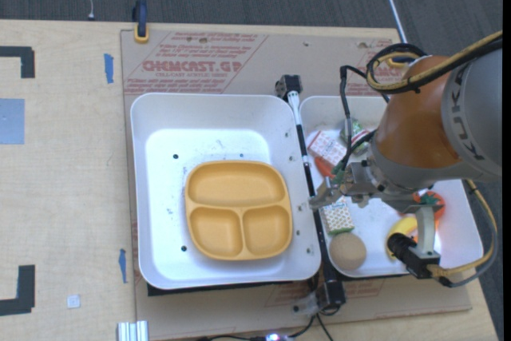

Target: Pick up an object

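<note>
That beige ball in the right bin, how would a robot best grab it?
Probably from straight above, closing across the middle of the beige ball. It is round, and its top is bare; the right bin wall and a patterned packet crowd its sides.

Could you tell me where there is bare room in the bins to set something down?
Left bin: bare floor behind and left of the yellow divided tray. Right bin: crowded under the arm, around the beige ball and red-and-white packet.
</note>
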Tool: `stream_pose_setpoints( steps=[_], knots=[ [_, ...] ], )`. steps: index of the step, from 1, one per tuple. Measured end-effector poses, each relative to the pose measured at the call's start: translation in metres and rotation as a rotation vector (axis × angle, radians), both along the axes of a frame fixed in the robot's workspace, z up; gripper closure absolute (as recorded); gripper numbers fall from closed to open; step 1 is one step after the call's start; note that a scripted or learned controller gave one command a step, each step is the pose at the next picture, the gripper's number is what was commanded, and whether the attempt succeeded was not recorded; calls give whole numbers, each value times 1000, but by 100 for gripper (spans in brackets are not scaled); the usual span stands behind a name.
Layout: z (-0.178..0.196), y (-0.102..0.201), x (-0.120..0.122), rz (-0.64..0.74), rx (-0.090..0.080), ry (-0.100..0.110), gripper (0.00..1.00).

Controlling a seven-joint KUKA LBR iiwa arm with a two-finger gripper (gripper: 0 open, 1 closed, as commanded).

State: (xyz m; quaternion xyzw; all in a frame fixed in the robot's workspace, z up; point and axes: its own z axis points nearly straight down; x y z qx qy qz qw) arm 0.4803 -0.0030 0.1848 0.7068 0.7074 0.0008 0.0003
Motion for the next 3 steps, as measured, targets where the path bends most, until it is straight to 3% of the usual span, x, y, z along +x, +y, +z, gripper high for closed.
stream_pose_setpoints(
  steps=[3],
  knots=[
    [0, 0, 0, 0, 0, 0, 0]
  ],
)
